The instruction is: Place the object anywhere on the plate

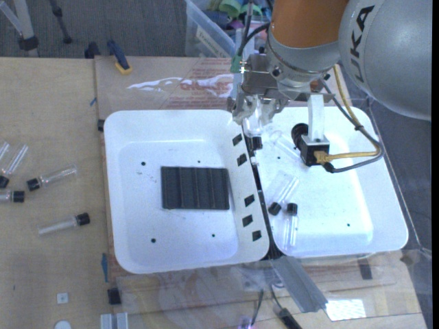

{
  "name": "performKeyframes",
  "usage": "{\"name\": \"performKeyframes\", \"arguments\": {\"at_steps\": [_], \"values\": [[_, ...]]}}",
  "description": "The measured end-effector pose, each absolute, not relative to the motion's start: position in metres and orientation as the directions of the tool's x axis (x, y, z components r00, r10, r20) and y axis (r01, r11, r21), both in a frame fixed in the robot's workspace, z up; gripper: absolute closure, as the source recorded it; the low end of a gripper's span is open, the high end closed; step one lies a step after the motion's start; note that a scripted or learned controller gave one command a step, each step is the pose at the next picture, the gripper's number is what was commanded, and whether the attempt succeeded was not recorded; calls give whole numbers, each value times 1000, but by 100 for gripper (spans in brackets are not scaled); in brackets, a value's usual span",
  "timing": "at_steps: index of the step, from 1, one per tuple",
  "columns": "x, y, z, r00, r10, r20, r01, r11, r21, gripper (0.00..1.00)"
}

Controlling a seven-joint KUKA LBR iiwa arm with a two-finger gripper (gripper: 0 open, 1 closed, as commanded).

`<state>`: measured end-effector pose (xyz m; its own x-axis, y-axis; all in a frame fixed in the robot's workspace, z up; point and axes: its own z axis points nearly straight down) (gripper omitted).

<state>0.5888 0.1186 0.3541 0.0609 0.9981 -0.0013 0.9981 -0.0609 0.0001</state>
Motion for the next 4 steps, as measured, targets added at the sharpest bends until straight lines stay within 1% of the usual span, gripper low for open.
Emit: {"name": "performKeyframes", "arguments": {"at_steps": [1,2,3,4], "values": [[548,187,297,121,993,-2,993,-121,-5,100],[502,225,266,269,963,-3,963,-269,-6,100],[478,224,135,437,900,-3,900,-437,-4,100],[546,215,237,96,995,-1,995,-96,0,100]]}}
